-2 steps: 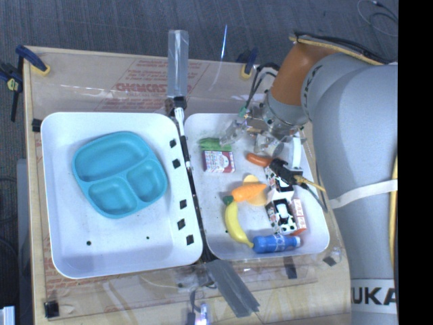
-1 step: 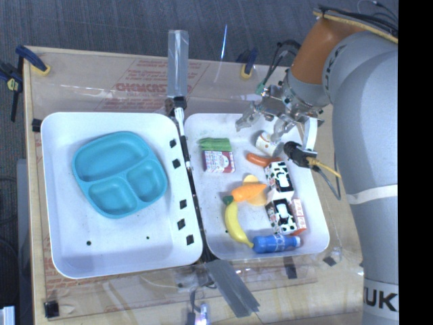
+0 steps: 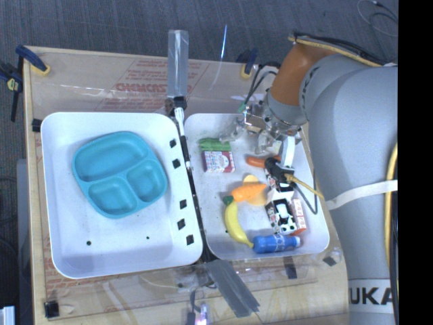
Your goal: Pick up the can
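A small red-and-white can (image 3: 218, 161) lies on its side in the upper left of the right bin (image 3: 203, 131), just below a green packet (image 3: 214, 143). My gripper (image 3: 272, 141) hangs over the upper right part of that bin, to the right of the can and apart from it. The grey wrist and its cables cover much of the gripper. Nothing shows between the gripper and the can except bare bin floor.
The right bin also holds a banana (image 3: 235, 223), an orange toy (image 3: 249, 193), a small orange piece (image 3: 256, 160), a cow-patterned carton (image 3: 285, 215) and a blue bottle (image 3: 275, 243). In the left bin (image 3: 61, 235) lies a blue divided plate (image 3: 120, 173).
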